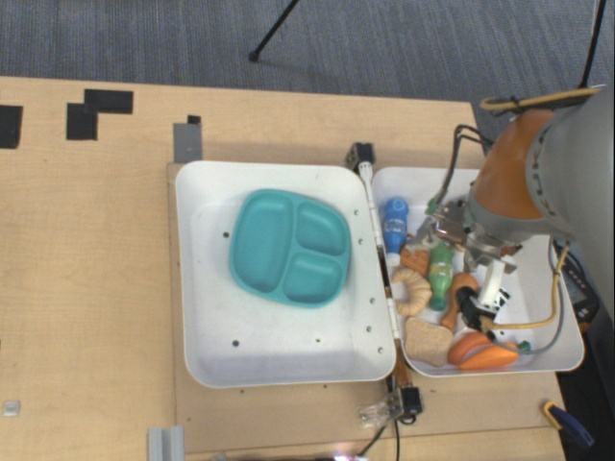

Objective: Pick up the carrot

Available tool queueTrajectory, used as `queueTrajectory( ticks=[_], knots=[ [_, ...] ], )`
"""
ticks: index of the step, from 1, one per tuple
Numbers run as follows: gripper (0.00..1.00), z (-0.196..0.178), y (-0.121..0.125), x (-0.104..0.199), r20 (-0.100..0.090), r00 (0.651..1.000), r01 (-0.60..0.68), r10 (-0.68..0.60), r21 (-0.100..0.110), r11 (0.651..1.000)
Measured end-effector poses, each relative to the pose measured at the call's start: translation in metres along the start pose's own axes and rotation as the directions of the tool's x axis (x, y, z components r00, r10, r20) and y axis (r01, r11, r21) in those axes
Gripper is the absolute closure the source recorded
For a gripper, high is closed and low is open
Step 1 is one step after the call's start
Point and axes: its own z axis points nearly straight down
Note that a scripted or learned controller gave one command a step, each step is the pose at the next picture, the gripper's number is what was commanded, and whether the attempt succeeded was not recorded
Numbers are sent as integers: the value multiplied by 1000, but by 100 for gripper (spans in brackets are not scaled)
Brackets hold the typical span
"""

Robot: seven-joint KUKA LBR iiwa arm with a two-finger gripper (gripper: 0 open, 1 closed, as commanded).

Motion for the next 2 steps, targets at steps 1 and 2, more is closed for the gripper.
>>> queueTrajectory(
  ticks=[1, 2],
  knots=[
    [0, -93, -75, 80, -5, 998, 70, -70, 36, 997],
    [0, -86, -23, 42, 8, 1000, -8, 8, 41, 999]
  ],
)
